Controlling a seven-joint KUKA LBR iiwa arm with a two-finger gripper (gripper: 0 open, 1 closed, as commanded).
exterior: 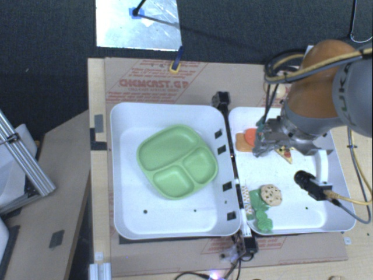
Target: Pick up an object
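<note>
- Gripper point(263, 146) low in the right bin point(309, 214), near its far-left corner, beside an orange toy point(247, 139); finger state: cannot tell.
- Cookie point(271, 195) and green toy point(260, 220) lie near the right bin's near-left corner.
- Green divided plate point(177, 161) sits mid left bin point(131, 209).

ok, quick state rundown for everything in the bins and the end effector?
green divided plate: flat, right way up, alone in the left bin.
cookie: lying flat in the right bin, untouched.
green toy pieces: at the right bin's near left corner.
orange toy: lying beside the end effector.
end effector: low in the right bin, grasp not discernible.
</note>
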